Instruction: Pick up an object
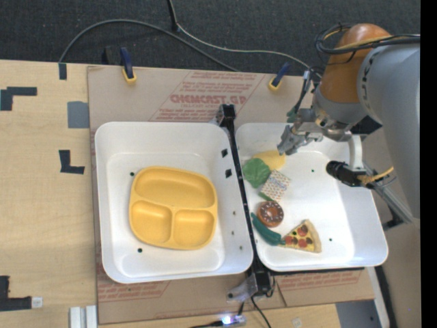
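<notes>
- Starting at the left, we see the left bin [109, 183] holding a yellow divided plate [173, 207], which lies flat with its three compartments bare. We judge that it plays no part in the pick under way.
- Moving across the divider, the right bin [355, 244] holds all the small toy foods, clustered along its left side: a green leafy piece [257, 172], a pale yellow piece [272, 160] touching it at its upper right, a speckled cracker-like square [276, 182] just below, a chocolate doughnut [270, 213], a dark green pepper-like piece [265, 231] under the doughnut, and a pizza slice [302, 237] near the front wall.
- Every one of these rests on the bin floor, so we judge that nothing has been lifted yet.
- Further right, the gripper [292, 144] hangs low over the back of the right bin, its tip just beside the right end of the pale yellow piece. That piece, or the green one touching it, looks to us like the likely target.
- We cannot tell whether the pincer is spread or pressed together; from this slant its tip is a dark blur, and we see nothing between it.
- As we read it, the task is in its approach stage: the arm is at the cluster, while the grasp and the lift are left to do.
</notes>
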Motion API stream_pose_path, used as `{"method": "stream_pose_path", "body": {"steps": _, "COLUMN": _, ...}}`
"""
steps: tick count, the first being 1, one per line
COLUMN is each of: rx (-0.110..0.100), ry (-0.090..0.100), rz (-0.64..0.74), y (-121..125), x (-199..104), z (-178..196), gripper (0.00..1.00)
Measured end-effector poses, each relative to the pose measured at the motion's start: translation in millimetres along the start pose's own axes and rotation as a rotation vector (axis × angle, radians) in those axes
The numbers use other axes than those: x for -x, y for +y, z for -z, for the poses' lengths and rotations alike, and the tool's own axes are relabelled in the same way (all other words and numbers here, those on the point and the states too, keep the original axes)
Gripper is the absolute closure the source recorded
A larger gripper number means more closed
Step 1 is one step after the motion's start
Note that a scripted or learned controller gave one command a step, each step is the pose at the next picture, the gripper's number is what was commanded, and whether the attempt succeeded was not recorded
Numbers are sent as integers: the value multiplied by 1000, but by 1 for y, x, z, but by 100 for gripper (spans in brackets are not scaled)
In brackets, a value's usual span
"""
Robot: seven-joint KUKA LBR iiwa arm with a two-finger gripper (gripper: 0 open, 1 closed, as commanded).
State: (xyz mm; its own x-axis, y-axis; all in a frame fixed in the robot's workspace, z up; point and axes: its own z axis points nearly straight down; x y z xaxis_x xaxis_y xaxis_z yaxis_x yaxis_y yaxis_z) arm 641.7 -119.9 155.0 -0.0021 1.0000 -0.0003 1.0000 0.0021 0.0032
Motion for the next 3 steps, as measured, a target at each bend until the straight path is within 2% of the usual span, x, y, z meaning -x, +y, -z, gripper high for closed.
{"method": "stream_pose_path", "body": {"steps": 2, "rx": 3, "ry": -1, "rz": -1, "y": -3, "x": 11, "z": 123, "gripper": 100}}
{"method": "stream_pose_path", "body": {"steps": 3, "rx": -6, "ry": 1, "rz": 3, "y": -5, "x": -40, "z": 102, "gripper": 100}}
